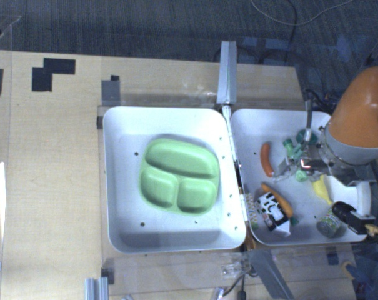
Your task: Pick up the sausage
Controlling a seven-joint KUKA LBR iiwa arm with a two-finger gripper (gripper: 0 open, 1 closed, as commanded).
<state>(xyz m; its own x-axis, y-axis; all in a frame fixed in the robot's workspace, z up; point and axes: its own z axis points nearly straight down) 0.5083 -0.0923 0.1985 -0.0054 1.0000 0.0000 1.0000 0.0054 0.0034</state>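
Where bins sit, pale wooden bench [51,167].

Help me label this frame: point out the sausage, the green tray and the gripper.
sausage [266,159], camera view, middle of its length
green tray [179,175], camera view, centre divider
gripper [299,162], camera view, between its fingertips

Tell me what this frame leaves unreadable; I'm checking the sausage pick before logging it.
- End effector, camera view: whether it is open or shut is too small and cluttered to tell.
- Sausage: contact with the end effector cannot be judged; they look close.
- Right bin: its far right side is covered by the arm.
- Yellow item: partly under the arm, identity unclear.
- Dark round object by the bin's lower right corner: blurred.
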